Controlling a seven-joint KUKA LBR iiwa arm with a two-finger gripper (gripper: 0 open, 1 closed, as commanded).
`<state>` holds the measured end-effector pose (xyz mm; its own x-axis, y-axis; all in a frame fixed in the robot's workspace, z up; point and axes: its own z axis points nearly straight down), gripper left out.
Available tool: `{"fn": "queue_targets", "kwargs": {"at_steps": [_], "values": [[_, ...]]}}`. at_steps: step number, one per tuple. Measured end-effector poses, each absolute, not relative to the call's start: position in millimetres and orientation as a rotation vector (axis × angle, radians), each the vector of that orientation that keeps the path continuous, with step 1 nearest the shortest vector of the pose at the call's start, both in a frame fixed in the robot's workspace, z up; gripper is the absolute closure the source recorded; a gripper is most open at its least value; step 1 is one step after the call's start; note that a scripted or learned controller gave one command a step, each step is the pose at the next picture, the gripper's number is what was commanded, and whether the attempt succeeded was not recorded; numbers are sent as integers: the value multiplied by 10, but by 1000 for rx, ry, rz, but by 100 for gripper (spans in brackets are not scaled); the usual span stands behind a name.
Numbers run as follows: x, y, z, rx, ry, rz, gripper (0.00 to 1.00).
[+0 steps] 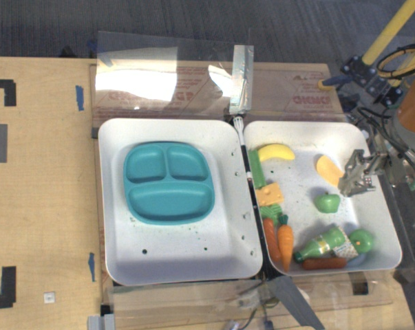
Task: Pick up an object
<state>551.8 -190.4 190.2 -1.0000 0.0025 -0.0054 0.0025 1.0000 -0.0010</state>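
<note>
Two white bins, left (118,253) and right (382,222), smooth moulded plastic with a soft sheen, the left one lightly speckled; teal divided plate (169,183), smooth matt plastic; worktop (38,184), pale unfinished wood sheet, matt, with blue tape tabs (79,97) and black matt markings. Clear glossy plastic sheet (166,81) behind the bins, strongly reflective, beside a strip of shiny silver tape (241,78). Toy foods in smooth plastic: yellow banana (276,152), green apple (327,202), orange carrot (285,243), slightly glossy; hand (355,174), bare grey metal, dull finish.
</note>
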Motion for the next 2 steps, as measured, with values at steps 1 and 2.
{"fn": "queue_targets", "kwargs": {"at_steps": [1, 2], "values": [[5396, -1606, 902, 174, 3124, -3, 0], [5646, -2055, 894, -752, 3037, -8, 0]]}}
